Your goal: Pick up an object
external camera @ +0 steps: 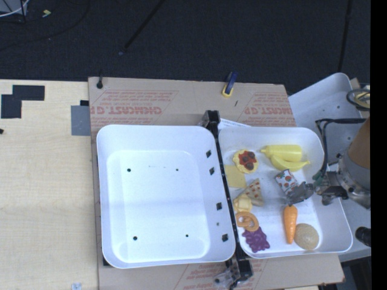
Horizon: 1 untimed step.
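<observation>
The right bin [331,162] holds several toy foods. Among them are a yellow banana-like piece [283,154], a round red-and-yellow piece [246,159], a flat yellow square [234,176], a cheese wedge [254,191], a small patterned can [285,178], an orange carrot [291,222], a beige round lump [306,236], a pretzel [247,220] and purple grapes [257,240]. My gripper [301,192] reaches in from the right, low over the bin. It sits just right of the can and above the carrot's top.
The left bin [115,162] lies beside the right one, with a black divider [219,186] between them. Both rest on a cardboard sheet [157,104]. The arm's body [357,162] stands over the right bin's right rim.
</observation>
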### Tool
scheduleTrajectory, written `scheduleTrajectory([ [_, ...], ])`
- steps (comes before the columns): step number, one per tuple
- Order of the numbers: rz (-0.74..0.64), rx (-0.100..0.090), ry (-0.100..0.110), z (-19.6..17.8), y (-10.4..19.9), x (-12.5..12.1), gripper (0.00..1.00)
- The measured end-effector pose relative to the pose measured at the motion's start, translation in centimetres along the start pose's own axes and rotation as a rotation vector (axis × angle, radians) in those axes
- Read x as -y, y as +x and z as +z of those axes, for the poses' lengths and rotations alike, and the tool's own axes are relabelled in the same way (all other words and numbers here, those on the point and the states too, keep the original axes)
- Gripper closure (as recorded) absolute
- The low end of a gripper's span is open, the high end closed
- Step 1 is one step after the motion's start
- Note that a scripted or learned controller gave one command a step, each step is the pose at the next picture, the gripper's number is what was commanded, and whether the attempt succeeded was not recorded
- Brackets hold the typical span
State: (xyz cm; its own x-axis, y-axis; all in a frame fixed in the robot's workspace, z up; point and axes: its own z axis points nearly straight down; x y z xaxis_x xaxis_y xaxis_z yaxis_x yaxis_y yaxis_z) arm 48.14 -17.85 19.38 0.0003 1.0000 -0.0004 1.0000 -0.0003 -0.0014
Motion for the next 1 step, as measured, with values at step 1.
scheduleTrajectory([
  [1, 0.000, -0.002, 0.004, 11.04, -0.63, 0.29, 0.00],
])
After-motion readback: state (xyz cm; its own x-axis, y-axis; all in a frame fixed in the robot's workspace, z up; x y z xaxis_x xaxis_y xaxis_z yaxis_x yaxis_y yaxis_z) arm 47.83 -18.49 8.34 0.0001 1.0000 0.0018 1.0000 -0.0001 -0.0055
